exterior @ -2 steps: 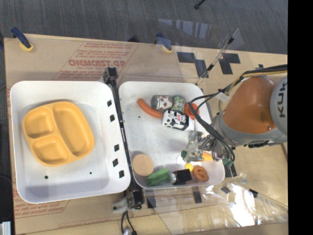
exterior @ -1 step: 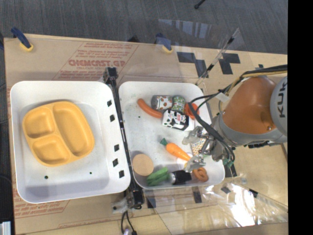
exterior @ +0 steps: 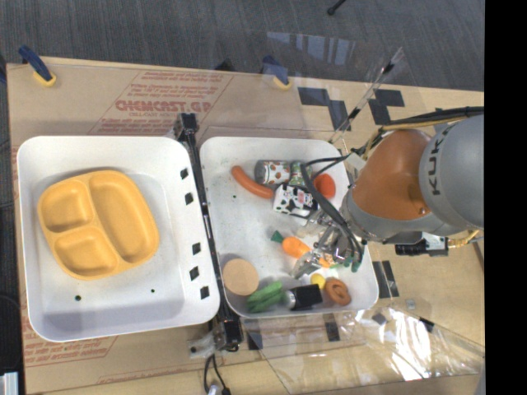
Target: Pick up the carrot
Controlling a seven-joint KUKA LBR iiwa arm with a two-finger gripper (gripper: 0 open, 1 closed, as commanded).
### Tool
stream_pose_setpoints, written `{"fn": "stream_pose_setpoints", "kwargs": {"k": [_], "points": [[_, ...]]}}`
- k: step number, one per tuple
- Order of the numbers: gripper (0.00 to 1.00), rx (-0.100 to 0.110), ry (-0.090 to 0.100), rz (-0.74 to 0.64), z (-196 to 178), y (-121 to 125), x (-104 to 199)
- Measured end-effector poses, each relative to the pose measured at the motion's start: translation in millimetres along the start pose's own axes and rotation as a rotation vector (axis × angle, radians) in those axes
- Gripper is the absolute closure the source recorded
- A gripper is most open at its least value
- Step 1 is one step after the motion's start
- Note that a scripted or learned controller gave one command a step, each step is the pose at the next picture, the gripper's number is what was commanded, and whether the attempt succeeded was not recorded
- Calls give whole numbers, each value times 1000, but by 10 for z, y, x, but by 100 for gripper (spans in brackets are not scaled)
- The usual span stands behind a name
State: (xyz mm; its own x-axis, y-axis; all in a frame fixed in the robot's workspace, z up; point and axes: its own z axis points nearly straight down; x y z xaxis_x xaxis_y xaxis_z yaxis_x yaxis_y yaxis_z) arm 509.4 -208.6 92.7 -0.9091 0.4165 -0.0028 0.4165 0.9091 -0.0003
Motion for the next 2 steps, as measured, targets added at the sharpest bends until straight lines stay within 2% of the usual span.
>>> {"fn": "stream_pose_setpoints", "kwargs": {"k": [1, 2], "points": [[100, 1, -5, -8, -116, 10, -19], [100, -1, 4, 64, -301, 140, 419]]}}
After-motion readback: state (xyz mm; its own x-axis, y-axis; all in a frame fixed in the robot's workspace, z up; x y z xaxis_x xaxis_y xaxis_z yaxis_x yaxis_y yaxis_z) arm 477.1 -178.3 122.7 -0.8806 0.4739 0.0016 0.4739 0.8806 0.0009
